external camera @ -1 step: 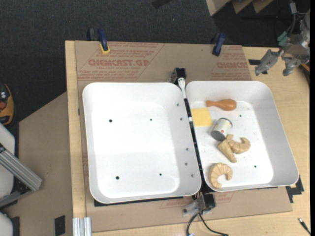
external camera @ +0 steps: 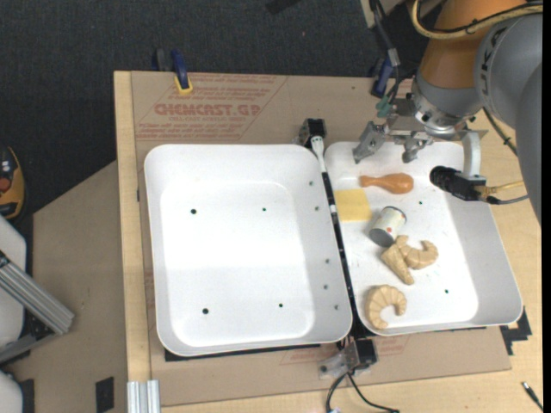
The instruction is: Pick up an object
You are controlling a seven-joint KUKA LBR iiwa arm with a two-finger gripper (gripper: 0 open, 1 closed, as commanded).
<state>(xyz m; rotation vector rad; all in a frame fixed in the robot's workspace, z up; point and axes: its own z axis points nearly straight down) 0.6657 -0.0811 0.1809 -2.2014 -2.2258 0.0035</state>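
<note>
One toy drumstick (external camera: 387,181), upper right of frame, looks light, rigid, slick; grip its narrow shaft. Gripper (external camera: 392,147) hangs spread, unladen.

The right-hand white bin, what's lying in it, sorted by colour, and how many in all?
Orange-brown: 1, a drumstick-shaped toy.
Yellow: 1, a flat square block.
Grey and white: 1, a small cylinder lying on its side.
Tan: 2, a curled croissant-shaped piece and a knobbly pastry-like cluster.
Total: 5.

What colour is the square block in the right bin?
Pale yellow; the block shows best in the camera view.
</note>
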